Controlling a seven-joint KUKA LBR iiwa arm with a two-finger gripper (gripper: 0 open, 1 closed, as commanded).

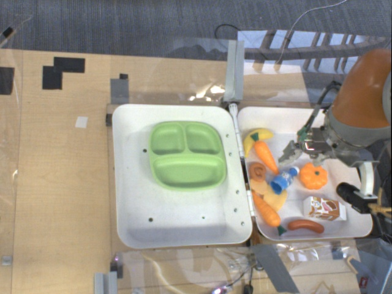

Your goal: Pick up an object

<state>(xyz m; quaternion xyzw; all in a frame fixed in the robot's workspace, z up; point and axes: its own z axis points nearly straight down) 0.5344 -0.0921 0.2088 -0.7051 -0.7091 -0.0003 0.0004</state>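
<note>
Your tool (298, 149) hangs over the right-hand shallow white bin (362, 228), its dark fingers spread apart with nothing between them. The nearest candidate is the small blue plastic bottle with a white cap (282, 180), lying just below and to the left of the fingertips. Its long axis runs on a slant, cap end up toward the tool. A round orange toy pumpkin (313, 177) sits just to the bottle's right, so you'd likely need to close across the bottle's narrow width.
</note>
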